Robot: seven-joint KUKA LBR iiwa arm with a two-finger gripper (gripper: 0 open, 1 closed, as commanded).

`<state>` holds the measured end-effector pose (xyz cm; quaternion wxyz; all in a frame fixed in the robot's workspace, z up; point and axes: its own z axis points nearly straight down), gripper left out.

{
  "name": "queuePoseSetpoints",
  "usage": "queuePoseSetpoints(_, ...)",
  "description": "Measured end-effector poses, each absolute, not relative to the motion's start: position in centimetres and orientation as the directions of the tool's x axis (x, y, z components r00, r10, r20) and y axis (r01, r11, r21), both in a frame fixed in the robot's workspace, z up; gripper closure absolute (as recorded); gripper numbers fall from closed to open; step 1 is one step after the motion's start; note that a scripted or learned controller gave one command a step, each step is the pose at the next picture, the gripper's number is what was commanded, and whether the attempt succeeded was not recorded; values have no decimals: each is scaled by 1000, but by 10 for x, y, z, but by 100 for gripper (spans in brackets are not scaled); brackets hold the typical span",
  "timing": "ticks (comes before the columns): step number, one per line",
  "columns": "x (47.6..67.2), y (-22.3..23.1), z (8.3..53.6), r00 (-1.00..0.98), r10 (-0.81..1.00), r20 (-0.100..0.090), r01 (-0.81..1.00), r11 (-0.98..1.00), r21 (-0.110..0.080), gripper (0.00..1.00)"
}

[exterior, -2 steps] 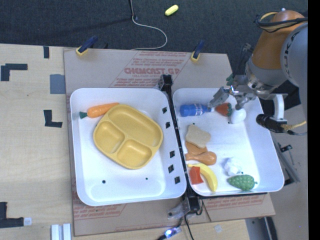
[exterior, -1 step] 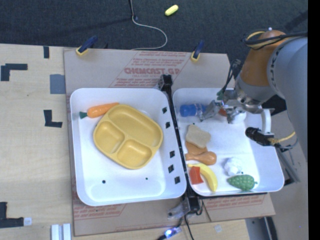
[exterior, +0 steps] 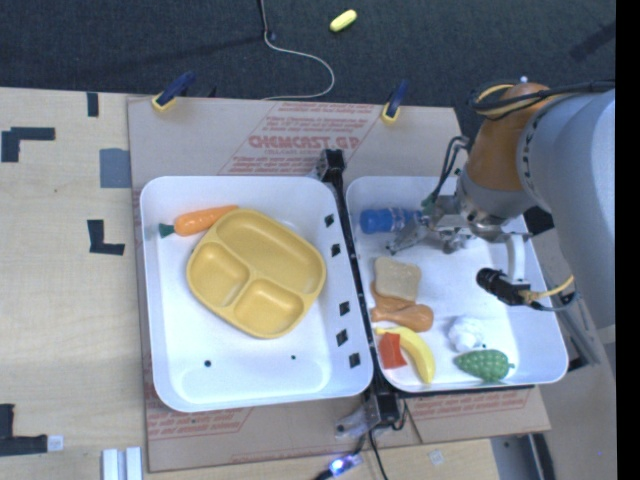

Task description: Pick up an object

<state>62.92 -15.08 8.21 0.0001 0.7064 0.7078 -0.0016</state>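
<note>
- Sitting in the left bin (exterior: 170, 368), the yellow tray (exterior: 257, 271) and carrot (exterior: 200, 220) are far from the arm; leave them.
- Choosing the blue bottle (exterior: 385, 220) in the right bin (exterior: 545, 363) makes sense: it lies just left of the gripper (exterior: 432, 234).
- Whether the jaws are open or closed, I cannot tell; they should straddle the bottle's body before closing, clear of the bread (exterior: 398, 280) below.

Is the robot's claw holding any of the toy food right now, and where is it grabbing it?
It cannot be told. The gripper is low in the right bin, right beside the blue bottle, but no object shows between its tips.
</note>
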Motion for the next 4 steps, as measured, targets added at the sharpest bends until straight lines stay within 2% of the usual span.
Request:
queuePoseSetpoints(1,630,-150,95,-3,1000,-1,1000,3,0,100)
queuePoseSetpoints(3,636,-133,211,-3,1000,0,1000,3,5,100)
queuePoseSetpoints(4,636,-132,225,-2,1000,1,1000,2,1,100)
